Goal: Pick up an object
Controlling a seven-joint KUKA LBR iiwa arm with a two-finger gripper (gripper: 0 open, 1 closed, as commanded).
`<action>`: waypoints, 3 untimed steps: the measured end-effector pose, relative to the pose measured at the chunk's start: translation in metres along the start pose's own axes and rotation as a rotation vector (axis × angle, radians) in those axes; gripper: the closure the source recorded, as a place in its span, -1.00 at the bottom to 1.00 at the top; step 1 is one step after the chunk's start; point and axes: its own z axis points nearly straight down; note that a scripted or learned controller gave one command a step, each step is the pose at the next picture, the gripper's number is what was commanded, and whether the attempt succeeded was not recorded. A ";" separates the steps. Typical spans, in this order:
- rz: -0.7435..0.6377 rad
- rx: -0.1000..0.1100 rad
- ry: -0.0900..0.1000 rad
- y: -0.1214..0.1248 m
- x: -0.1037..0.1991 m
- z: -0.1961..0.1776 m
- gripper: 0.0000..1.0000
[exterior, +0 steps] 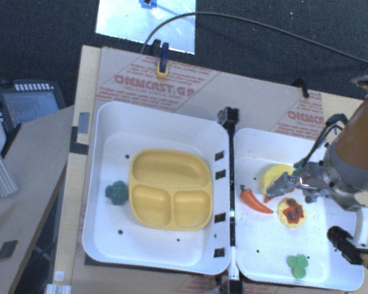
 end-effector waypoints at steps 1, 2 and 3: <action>0.000 0.002 0.001 -0.002 0.003 0.063 -1.00; 0.000 -0.001 0.000 -0.002 0.003 0.114 -1.00; 0.001 -0.005 -0.001 -0.001 0.003 0.102 1.00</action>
